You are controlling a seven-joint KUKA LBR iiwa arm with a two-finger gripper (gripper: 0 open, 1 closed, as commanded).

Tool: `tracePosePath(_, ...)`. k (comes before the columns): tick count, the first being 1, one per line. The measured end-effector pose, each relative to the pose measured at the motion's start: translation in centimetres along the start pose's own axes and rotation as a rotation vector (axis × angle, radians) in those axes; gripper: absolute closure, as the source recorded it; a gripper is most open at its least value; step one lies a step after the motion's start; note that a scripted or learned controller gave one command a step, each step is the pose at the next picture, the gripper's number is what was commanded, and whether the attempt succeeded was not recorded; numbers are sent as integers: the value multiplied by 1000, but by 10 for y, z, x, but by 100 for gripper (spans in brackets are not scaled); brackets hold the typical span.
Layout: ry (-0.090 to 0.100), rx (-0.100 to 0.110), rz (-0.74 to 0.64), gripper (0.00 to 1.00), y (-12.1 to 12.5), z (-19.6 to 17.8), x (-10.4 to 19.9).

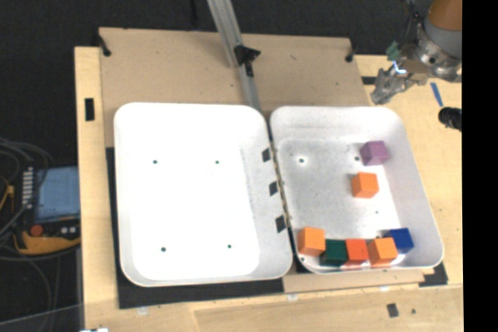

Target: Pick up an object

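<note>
Arm seen at the table's far right corner: rounded orange-tan band segment on top, grey metal wrist ring below it. Thin dark cables loop off the wrist's left side. Claw is silvery-grey metal, small and angular, with a tiny bright blue-green spot on the body just above it. Finger detail too blurred to make out. No readable markings or screws.

One fixed overhead camera looks slantwise onto both bins.
</note>
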State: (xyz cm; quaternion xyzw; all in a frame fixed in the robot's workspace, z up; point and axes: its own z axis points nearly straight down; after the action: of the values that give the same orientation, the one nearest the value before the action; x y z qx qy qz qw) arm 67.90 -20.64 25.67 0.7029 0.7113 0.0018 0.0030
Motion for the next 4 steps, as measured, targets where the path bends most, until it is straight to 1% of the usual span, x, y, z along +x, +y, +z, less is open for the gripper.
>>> tracePosePath(1,1,7,7,100,-4,10,53)
tracePosePath(2,3,7,4,100,0,4,114)
tracePosePath(3,3,9,6,100,-3,1,158)
tracePosePath(4,2,11,5,100,0,15,213)
